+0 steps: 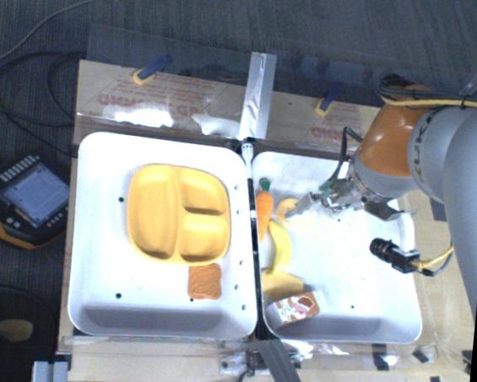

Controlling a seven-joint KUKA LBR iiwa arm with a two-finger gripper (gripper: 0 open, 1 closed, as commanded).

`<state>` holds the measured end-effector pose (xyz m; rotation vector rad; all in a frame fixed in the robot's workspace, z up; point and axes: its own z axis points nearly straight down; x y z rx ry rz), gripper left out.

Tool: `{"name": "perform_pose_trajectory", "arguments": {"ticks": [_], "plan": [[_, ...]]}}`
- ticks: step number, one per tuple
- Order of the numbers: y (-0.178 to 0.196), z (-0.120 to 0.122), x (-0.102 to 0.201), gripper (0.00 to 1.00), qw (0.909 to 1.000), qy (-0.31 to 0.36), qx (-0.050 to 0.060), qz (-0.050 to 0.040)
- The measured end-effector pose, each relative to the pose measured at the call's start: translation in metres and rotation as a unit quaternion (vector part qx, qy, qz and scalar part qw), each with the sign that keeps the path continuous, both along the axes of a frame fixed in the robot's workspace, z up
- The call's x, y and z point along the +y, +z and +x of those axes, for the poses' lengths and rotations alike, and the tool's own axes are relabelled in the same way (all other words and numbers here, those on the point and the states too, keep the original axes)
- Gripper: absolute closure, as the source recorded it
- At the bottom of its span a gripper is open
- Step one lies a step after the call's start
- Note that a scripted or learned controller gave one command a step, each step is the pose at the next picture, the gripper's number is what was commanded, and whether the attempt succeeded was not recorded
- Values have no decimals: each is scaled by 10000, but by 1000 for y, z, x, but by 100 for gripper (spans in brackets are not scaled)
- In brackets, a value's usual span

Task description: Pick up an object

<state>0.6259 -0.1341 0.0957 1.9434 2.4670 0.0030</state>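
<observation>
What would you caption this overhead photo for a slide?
Robot gripper reaches toward a banana and carrot in the right bin.

A carrot (262, 213), banana (280, 251) and small packet (296, 306) lie along the right bin's left wall.

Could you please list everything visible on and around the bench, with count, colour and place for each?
shallow white plastic bins: two, white, side by side on the bench.
yellow compartment tray: one, yellow, in the left bin.
flat orange-brown square: one, orange-brown, left bin, just below the tray.
toy carrot: one, orange with a green top, right bin along its left wall.
yellow banana-like pieces: yellow, count unclear, right bin below the carrot.
small red-and-white packet: one, right bin's lower left corner.
handheld pendant: one, orange and black, on the floor at left.
grey arm with orange band: one, reaching in from the right.
gripper: one, above the right bin near the carrot.
</observation>
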Motion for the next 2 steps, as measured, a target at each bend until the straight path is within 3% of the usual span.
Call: {"name": "perform_pose_trajectory", "arguments": {"ticks": [1, 2], "plan": [[-6, -14, 30, 0, 10000, -48, -46, -25], [3, -13, 30, 100, 10000, -48, -56, -23]]}}
